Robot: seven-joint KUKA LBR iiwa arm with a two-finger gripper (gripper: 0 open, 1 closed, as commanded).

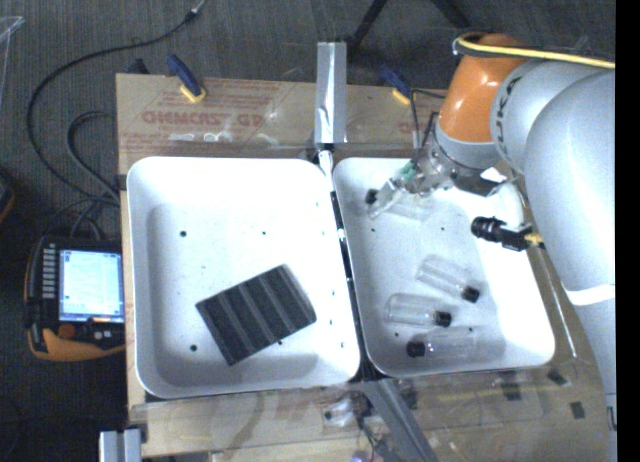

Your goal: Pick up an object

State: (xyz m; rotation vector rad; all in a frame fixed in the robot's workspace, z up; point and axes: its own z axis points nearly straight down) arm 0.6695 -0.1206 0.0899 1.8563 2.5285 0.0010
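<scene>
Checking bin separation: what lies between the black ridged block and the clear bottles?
In the camera view, the two bins' adjoining rims lie between the black ridged block and the clear bottles; otherwise just white bin floor.

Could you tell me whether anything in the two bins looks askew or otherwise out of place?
Nothing looks spilled or damaged. The dark ribbed block lies at a slant in the left bin, and the clear bottles with black caps lie on their sides, scattered in the right bin. The end effector hovers near that bin's far corner.

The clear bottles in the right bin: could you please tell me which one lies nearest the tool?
The upper bottle, its black cap pointing right, lies nearest the tool. The other two bottles lie lower, toward the bin's near edge.
</scene>
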